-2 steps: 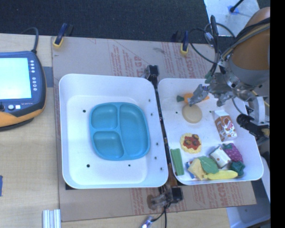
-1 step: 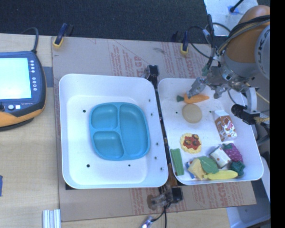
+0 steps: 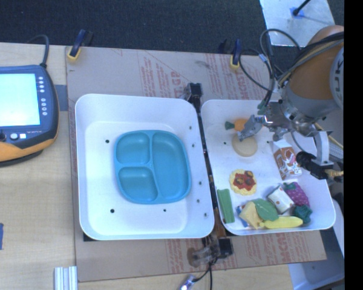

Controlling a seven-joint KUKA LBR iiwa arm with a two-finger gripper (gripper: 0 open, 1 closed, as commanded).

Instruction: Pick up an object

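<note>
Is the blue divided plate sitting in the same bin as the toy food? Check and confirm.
No. The blue divided plate lies in the left bin, while the toy food is in the right bin.

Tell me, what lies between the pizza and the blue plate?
In the camera view, between the pizza and the plate lie the bins' touching white walls; otherwise bare floor.

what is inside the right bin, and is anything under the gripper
The right bin holds toy food: a pizza slice, a green stick, a pale round disc and a heap at its near corner. The gripper covers whatever lies directly beneath it.
</note>
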